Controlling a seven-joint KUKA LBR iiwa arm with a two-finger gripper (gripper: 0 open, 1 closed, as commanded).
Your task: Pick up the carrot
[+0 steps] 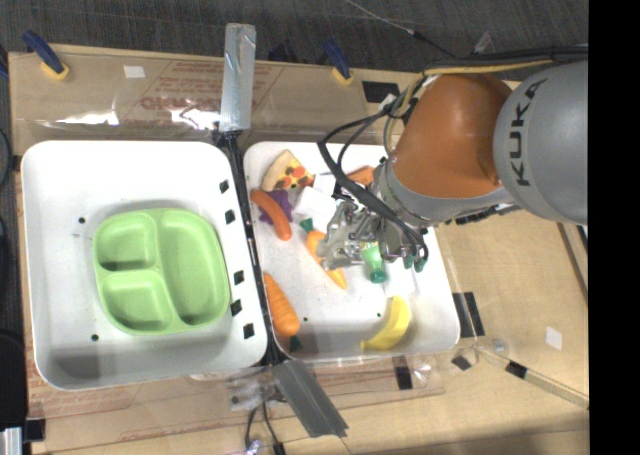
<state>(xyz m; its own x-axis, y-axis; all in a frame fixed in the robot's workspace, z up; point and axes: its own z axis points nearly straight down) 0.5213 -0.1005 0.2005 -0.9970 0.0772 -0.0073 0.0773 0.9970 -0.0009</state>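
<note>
An orange carrot point(281, 307) lies in the right bin point(310, 338) against its left wall, near the front corner. A smaller orange pointed piece point(328, 261) lies in the middle of that bin, partly under the gripper. My gripper point(347, 244) hangs low over the bin's middle, right above this smaller piece and well right of and behind the larger carrot. The metal gripper parts hide what lies directly beneath them.
The right bin also holds a pizza slice point(289, 173), a reddish sausage point(273, 214) beside a purple item point(284, 203), a green item point(375, 265) and a banana point(390, 326). A green divided plate point(158, 269) sits in the left bin point(60, 173).
</note>
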